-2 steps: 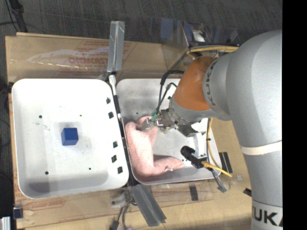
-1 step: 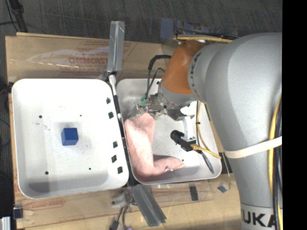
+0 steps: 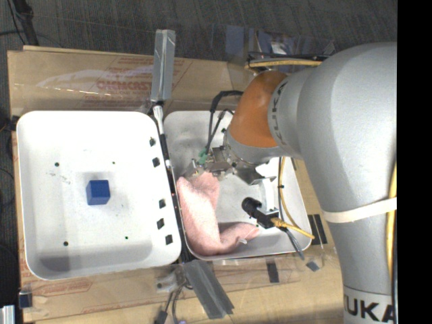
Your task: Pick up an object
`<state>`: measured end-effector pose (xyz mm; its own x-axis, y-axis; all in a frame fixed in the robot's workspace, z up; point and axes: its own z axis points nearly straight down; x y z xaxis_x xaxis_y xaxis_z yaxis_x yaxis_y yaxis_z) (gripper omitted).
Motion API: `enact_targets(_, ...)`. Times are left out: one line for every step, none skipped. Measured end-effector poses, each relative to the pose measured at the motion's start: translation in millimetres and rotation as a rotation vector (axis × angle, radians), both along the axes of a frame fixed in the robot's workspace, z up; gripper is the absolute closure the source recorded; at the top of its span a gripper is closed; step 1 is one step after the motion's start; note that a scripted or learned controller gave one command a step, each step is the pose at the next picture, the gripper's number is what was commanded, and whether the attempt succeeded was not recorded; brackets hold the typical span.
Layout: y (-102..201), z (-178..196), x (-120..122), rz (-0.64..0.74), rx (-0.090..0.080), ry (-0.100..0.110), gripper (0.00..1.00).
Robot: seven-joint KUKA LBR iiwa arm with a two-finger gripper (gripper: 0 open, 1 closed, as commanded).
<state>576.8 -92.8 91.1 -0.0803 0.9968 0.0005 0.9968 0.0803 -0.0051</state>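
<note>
**Tabletop.** A brown corrugated cardboard sheet [image 3: 81, 73] lies under both bins. It carries faded red printing along its upper strip; the words are too washed out to read.

**Left bin.** The shallow white plastic left bin [image 3: 67, 140] holds one small solid blue cube [image 3: 98, 192]. The cube sits upright on the bin floor, left of centre and well apart from every wall. A few dark specks dot the floor around it.

**Divider.** Small black clips [image 3: 162, 181] run along the edge shared by the bins.

**Right bin.** The shallow white plastic right bin [image 3: 185, 130] holds a soft pink folded cloth [image 3: 201, 211]. The cloth lies against the left wall, runs down to the lower edge and bends right along it. Its surface looks fleecy and is creased at the bend.

**Gripper.** The gripper [image 3: 213, 162] is at the upper end of the cloth. The wrist covers most of it, so whether it is spread or closed cannot be told, nor whether it touches the cloth.

**Arm.** The grey arm [image 3: 337, 127], with its orange band [image 3: 256, 113], hides the right part of the right bin. White lettering [image 3: 370, 309] at the bottom reads "UKA"; the first letter is cut off.
</note>
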Motion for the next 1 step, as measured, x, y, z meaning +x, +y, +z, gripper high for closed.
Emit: enact_targets(-0.4,9.3,-0.3,0.003,0.0,0.003,1.0)
